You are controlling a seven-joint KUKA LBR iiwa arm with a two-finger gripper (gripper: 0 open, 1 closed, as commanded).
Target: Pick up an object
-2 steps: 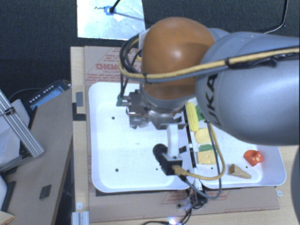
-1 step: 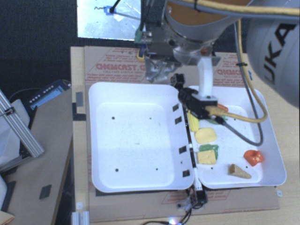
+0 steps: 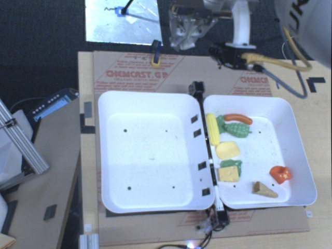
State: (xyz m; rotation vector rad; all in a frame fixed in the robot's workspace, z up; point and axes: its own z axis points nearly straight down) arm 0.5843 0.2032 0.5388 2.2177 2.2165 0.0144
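Note:
The right bin (image 3: 295,134) holds several toy foods. A yellow corn cob (image 3: 212,128) lies along its left wall. Beside it are a green leafy piece (image 3: 234,129) and a red sausage (image 3: 238,119). A pale yellow lump (image 3: 227,150) sits below them, then a yellow block on a green piece (image 3: 229,172). A tan wedge (image 3: 265,190) and a red piece (image 3: 280,174) lie near the front right. My gripper (image 3: 182,39) hangs high above the bench, behind the bins, well away from all the objects, with nothing in it.
The left bin (image 3: 150,154) stands next to the right one, joined by a black divider (image 3: 204,144). A cardboard sheet (image 3: 135,74) lies under both. A shiny metal plate (image 3: 122,14) sits at the back left, and cables (image 3: 280,69) run at the back right.

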